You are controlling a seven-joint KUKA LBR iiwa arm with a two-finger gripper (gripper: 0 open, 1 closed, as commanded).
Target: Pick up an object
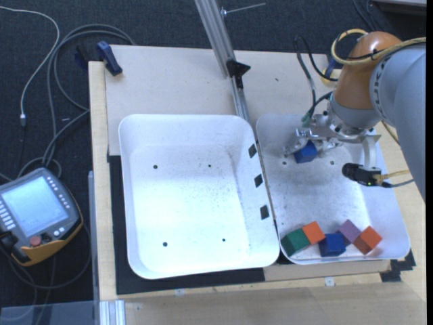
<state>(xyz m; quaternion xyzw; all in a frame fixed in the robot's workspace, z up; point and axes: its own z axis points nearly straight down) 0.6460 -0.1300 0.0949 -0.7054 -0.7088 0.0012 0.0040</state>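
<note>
Five blocks sit along the near edge of the right bin (pixel 389 212), left to right: green block (pixel 295 240), orange block (pixel 313 232), dark blue block (pixel 332 244), purple block (pixel 350 230), rust block (pixel 369 239). Farther back, the tool (pixel 308 147) appears clamped on a blue block (pixel 306 154), low over the bin floor. Judgement: lift straight and slow, keeping the squeeze steady so the block cannot twist out.

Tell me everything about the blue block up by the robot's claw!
The small blue cube-shaped block looks solid and matte, maybe painted wood or foam. It sits in the upper part of the shallow white right-hand bin, right at the tip of the grey claw, which covers its top edge. It looks slightly turned. It is apart from the other coloured blocks at the bin's lower edge.
</note>
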